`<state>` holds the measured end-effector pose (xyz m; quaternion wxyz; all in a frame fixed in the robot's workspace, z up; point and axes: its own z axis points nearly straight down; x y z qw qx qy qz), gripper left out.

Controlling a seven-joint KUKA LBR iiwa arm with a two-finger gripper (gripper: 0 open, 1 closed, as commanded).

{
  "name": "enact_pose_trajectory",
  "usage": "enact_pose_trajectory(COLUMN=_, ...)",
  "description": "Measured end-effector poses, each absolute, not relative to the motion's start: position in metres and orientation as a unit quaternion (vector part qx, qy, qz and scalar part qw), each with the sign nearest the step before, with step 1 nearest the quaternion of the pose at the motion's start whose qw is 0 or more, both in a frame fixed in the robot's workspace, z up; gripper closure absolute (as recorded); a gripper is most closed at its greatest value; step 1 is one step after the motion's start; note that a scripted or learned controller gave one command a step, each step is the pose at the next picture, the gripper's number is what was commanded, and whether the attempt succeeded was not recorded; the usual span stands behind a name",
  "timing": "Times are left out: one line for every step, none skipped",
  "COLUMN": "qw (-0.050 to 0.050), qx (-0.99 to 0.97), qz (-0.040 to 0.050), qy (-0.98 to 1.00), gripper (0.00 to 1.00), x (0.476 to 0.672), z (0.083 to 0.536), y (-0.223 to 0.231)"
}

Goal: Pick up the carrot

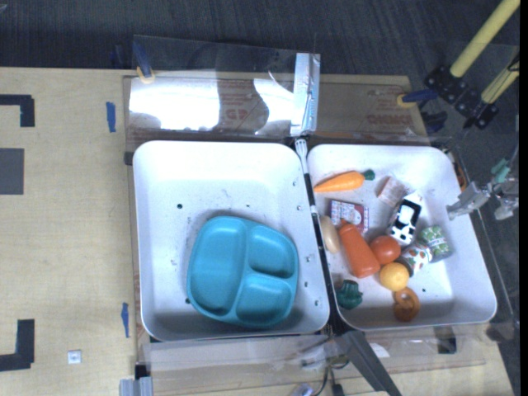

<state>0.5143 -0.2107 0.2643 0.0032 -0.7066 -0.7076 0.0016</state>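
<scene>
The gripper point(477, 200) is seen at the right rim of the right bin point(462, 280), low over the bin's edge. Only a small grey part of it is in view, and it cannot be told whether it is released or clenched. Nothing is seen held in it.

The carrot point(340, 181) is found in the same bin, well apart from the gripper, across the bin toward its far wall and slightly farther up the view. It lies on its side on the bin floor, with the green top pointed back toward the gripper and the tip pointed away from it.

A black-and-white toy point(404, 219) stands between the gripper and the carrot, nearer the gripper. A red-and-white packet point(348, 214) is noted just below the carrot. Farther down the view from the gripper, a red bottle-shaped item point(358, 251), a tomato point(384, 247) and an orange point(394, 276) are clustered close together.

Beyond the carrot from the gripper, the left bin point(214, 172) is recorded, and a blue divided plate point(243, 272) lies in it.
</scene>
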Motion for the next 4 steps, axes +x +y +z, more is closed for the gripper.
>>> enact_pose_trajectory(qw=0.006, qx=-0.652, qz=0.0023, qy=-0.758, gripper=0.00, x=0.565, z=0.172, y=-0.156)
enact_pose_trajectory(qw=-0.001, qx=-0.636, qz=-0.0005, qy=-0.771, gripper=0.00, x=0.567, z=0.231, y=-0.133)
enact_pose_trajectory(qw=0.003, qx=-0.616, qz=0.0014, qy=-0.788, gripper=0.00, x=0.557, z=0.229, y=-0.122)
enact_pose_trajectory(qw=0.001, qx=-0.503, qz=0.0005, qy=-0.864, gripper=0.00, x=0.619, z=0.204, y=-0.081)
